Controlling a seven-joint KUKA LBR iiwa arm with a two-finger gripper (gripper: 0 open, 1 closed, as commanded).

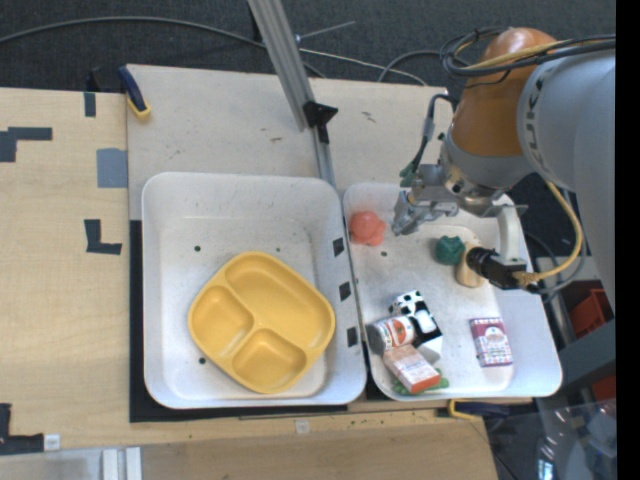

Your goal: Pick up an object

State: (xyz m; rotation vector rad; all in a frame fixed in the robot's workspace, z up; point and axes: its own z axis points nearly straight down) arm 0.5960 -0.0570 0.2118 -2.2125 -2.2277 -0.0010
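End effector (408, 220) beside small rounded pink-red object (367, 227) (right bin (520, 373)), finger opening unclear, nothing visibly held

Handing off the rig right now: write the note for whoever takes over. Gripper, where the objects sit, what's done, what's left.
Gripper: low over the right bin, far end, beside the pink ball; nothing visibly between its fingers.
Right bin also holds a green piece, a black-and-white toy, a small can, an orange packet and a red-and-white box.
Left bin: a yellow divided tray.
Done: arm is over the objects. Left: grasp and lift one; the pink ball looks nearest.
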